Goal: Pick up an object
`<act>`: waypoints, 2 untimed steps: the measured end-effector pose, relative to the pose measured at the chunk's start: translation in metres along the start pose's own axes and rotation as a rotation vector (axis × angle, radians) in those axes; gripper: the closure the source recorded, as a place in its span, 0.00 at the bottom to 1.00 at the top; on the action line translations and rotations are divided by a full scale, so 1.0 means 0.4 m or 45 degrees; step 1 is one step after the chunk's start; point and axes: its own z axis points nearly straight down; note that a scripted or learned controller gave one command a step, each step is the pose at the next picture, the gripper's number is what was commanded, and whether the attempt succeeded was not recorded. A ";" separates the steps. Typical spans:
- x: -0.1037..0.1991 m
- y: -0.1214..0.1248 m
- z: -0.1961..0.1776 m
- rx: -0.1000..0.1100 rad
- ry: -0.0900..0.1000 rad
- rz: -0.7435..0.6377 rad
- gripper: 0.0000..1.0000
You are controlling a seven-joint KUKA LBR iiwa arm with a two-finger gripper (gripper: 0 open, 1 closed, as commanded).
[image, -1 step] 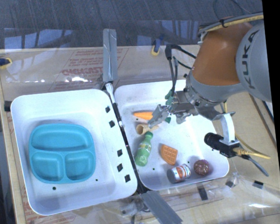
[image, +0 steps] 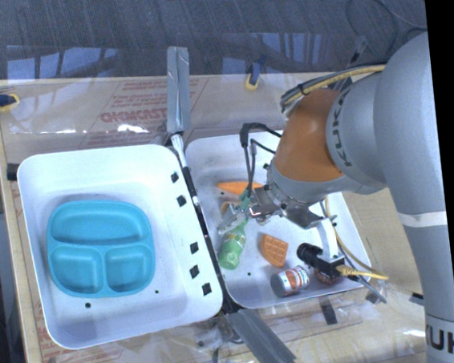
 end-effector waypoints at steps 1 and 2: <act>-0.022 0.159 0.060 -0.003 -0.001 0.152 0.00; -0.038 -0.149 0.061 -0.003 0.002 0.271 0.00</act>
